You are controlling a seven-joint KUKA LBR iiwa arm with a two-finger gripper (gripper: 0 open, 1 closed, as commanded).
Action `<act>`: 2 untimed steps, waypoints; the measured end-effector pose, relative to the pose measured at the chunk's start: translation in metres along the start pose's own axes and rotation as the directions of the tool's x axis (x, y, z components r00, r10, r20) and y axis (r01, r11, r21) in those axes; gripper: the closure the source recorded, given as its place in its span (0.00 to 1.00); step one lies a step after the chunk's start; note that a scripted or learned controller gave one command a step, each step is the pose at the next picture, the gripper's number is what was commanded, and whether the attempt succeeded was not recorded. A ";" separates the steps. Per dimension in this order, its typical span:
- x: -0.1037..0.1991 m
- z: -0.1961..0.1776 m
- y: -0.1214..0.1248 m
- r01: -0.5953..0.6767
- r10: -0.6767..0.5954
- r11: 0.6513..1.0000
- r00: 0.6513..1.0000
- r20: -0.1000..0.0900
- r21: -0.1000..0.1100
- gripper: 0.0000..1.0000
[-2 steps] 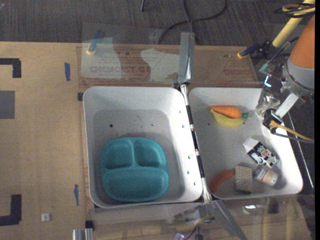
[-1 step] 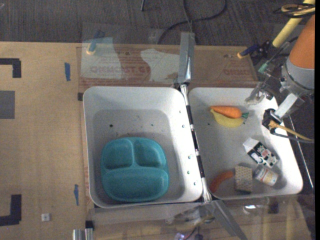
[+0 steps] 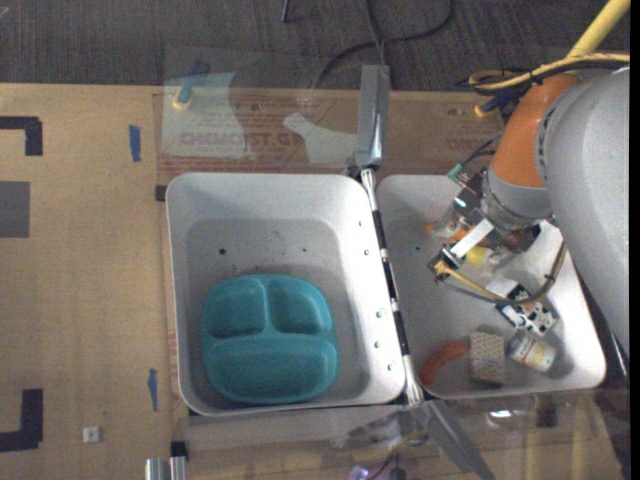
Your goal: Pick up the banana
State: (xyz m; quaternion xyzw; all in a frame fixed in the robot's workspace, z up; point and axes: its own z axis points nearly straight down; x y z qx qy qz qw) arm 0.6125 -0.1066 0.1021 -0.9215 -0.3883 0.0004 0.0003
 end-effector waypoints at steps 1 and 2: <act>0.013 0.013 0.048 -0.266 0.266 0.964 0.964 0.008 0.013 0.00; 0.018 0.001 0.048 -0.262 0.262 0.965 0.965 0.000 0.008 1.00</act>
